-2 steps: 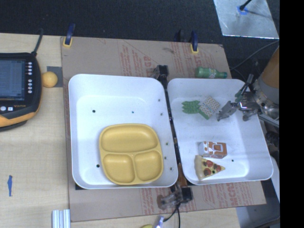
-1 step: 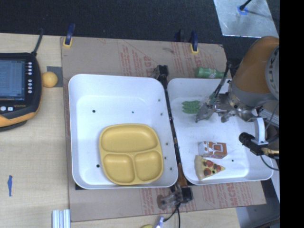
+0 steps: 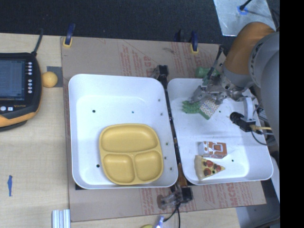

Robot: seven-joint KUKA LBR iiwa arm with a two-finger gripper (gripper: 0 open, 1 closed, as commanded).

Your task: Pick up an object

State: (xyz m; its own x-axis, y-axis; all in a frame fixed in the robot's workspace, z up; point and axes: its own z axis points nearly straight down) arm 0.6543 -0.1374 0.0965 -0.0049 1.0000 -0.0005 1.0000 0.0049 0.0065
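**Hand down in the right bin, over the green toy**

The grey arm with its orange band (image 3: 251, 37) reaches in from the right, and its hand (image 3: 205, 95) is low in the far part of the right-hand shallow white bin (image 3: 259, 172). Right at the hand sits a small green soft-looking object (image 3: 191, 107), touching a pale speckled piece (image 3: 209, 109) just beside it. Whether the hand is released or clenched, I cannot tell; the metal parts blur together there.

Nearer the camera in that same bin lie 2 more things, well apart from the hand: a small white and orange box (image 3: 213, 148) and, just below it, a toy pizza slice (image 3: 208, 167) with red dots.

The left-hand white bin (image 3: 85, 94) carries a yellow plastic tray with 3 compartments (image 3: 131, 153), lying flat.

On the counter (image 3: 33, 160) at far left rests a black and orange control pendant (image 3: 16, 91), with a small yellow ball (image 3: 49, 79) just beside it.
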